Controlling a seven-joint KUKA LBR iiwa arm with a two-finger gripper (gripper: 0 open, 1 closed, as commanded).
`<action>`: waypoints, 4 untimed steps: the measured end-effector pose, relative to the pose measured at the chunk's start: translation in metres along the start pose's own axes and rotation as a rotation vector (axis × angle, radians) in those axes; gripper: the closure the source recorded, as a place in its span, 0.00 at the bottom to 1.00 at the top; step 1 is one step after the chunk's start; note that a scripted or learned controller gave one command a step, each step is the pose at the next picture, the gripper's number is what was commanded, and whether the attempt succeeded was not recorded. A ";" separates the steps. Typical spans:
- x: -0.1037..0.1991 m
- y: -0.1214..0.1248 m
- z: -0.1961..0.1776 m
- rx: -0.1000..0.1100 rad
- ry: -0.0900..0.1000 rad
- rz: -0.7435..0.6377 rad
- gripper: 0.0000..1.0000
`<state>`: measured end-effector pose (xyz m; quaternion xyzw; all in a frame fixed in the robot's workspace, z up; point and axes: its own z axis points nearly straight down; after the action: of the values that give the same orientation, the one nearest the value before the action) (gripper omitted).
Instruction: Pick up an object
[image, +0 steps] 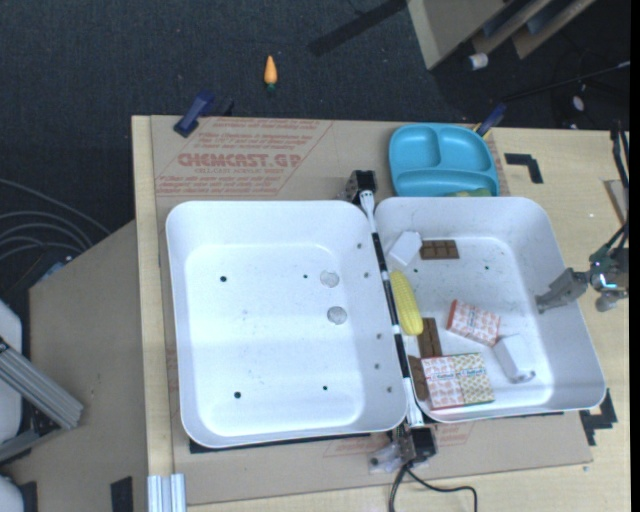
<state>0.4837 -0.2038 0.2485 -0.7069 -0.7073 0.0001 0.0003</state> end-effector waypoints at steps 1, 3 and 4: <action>0.075 0.025 0.128 0.003 0.002 -0.001 0.00; 0.100 0.083 0.154 -0.003 -0.001 0.000 1.00; 0.100 0.083 0.154 -0.002 -0.001 0.000 0.00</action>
<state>0.5668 -0.1033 0.0944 -0.7070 -0.7073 -0.0005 -0.0006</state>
